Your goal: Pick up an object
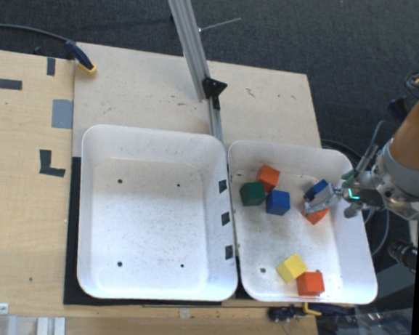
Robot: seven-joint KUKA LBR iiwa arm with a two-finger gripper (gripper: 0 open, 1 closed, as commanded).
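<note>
The right bin [356,242] holds several small blocks. An orange cube [268,176], a green block [251,194] and a blue cube [278,202] cluster at its upper left. A yellow block [291,267] and an orange-red block [311,283] lie near its front edge. My gripper [318,204] reaches in from the right over the bin's upper right part. It sits right at a small blue piece [316,188] and a red piece [314,216], partly covering both. Whether either piece is held cannot be made out.
The left bin [89,211] stands beside the right one, sharing a middle wall. A slanted metal bar [194,49] runs down from the top to the bins' junction. A cable with a yellow-blue plug [80,57] lies at the back left of the bench.
</note>
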